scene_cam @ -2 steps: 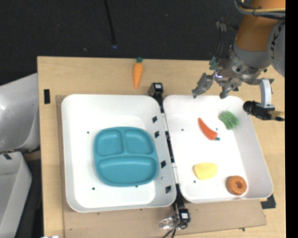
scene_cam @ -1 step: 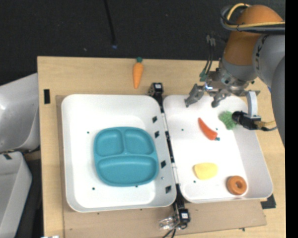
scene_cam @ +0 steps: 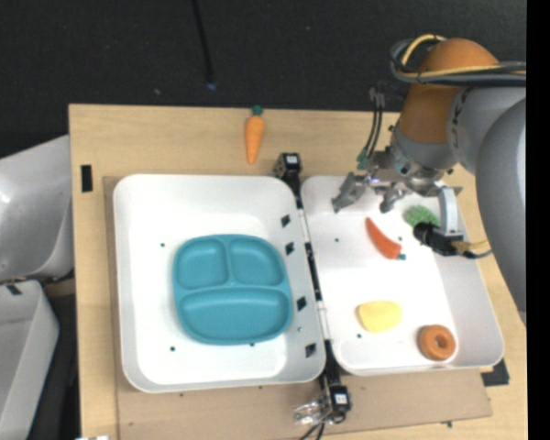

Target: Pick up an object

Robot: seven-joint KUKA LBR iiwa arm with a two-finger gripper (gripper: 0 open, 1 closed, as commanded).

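In the right bin lie a red chili-shaped piece, a yellow lump, a brown doughnut ring and a green piece at the far edge. My gripper hangs over the far part of this bin, just above and left of the red piece. Its two fingers are spread apart and open, with nothing between them. The grey arm with its orange band comes in from the upper right.
The left bin holds a blue divided plate. An orange carrot lies on the wooden bench behind the bins. Black clips sit along the seam between the bins.
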